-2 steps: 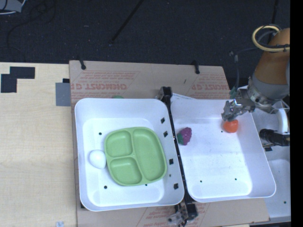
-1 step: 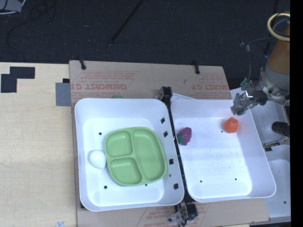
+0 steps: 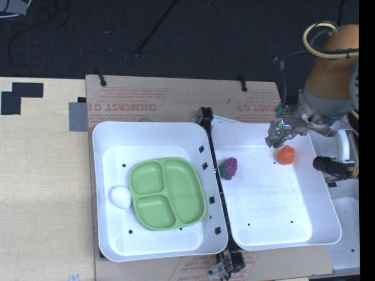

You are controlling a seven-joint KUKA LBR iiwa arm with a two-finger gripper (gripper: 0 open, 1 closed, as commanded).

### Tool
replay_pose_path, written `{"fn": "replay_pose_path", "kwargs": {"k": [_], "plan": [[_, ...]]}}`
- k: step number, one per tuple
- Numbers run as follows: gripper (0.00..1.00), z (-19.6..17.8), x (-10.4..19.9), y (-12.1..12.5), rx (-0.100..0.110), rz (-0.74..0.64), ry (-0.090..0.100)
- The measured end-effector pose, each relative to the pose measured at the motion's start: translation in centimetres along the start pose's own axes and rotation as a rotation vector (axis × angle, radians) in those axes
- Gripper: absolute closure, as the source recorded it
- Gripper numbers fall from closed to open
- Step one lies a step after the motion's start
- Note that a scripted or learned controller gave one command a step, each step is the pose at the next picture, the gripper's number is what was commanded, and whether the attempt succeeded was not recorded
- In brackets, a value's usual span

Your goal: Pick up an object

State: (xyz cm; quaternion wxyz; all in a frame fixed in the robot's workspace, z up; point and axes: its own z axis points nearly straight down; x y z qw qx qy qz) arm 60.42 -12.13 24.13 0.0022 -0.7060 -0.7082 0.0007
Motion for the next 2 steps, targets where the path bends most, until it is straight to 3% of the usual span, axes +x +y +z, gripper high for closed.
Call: {"fn": "replay_pose_path", "kwargs": {"k": [2], "plan": [[1.0, 0.7, 11.4, -2.4, 0.001, -0.001, 0.0]]}}
